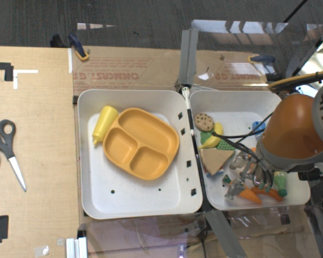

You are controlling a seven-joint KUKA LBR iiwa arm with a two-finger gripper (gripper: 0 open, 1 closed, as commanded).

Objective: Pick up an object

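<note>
The end effector is seen low in the right bin, under the grey arm with its orange band. Whether it is open or closed cannot be told, since the metal parts are tangled with cables and blurred.

Several small objects are found around it. An orange carrot-like piece is lying just beside the end effector, toward the near wall of the bin, and may be touching it; contact cannot be confirmed. A green piece is seen just to the far side of the carrot-like piece, partly under the arm. A tan wedge-shaped object is placed close to the end effector on the side toward the left bin. Beyond the wedge, a green and yellow item and a round brown cookie are set further up the bin. A small blue object is partly hidden by the arm.

In the left bin, well apart from the end effector, a yellow divided tray is lying, with a yellow bottle touching its edge. On the desk, farthest from the end effector, a pair of scissors is laid.
</note>
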